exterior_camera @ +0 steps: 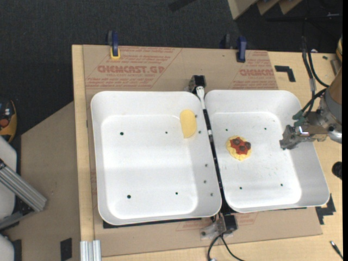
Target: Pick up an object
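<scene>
Over the right bin's (304, 162) edge, the hand (289, 138).

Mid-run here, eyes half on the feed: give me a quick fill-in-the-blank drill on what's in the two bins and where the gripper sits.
1. The pale yellow object lies in the ____ bin, near its right wall.
2. The round yellow item with red topping lies in the ____ bin.
3. The gripper sits over the right bin's ____ side, apart from both objects.
4. Each white bin holds ____ object.

Missing words: left; right; right; one
</scene>
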`<state>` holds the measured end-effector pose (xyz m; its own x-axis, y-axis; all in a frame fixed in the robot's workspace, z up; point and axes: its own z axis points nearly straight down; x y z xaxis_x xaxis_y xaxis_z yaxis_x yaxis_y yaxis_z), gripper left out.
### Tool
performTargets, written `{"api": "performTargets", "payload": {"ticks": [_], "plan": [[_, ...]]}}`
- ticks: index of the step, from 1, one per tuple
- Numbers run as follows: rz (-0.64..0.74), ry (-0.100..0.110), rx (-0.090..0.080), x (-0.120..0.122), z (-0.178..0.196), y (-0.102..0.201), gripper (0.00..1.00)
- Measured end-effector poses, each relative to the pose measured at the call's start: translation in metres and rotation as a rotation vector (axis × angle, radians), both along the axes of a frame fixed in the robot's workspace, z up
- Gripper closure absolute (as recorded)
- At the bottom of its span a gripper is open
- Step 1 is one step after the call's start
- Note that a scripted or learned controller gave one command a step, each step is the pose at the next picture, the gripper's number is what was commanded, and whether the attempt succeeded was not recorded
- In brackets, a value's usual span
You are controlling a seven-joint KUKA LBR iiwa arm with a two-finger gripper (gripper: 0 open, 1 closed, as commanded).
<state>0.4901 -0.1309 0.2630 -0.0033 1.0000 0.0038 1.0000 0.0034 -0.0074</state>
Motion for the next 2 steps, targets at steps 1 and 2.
{"api": "performTargets", "payload": {"ticks": [1, 2], "plan": [[0.01, -0.001, 0.002, 0.009, -0.038, 0.123, 1.0], [0.01, -0.025, 0.001, 0.076, 0.075, 0.224, 1.0]]}}
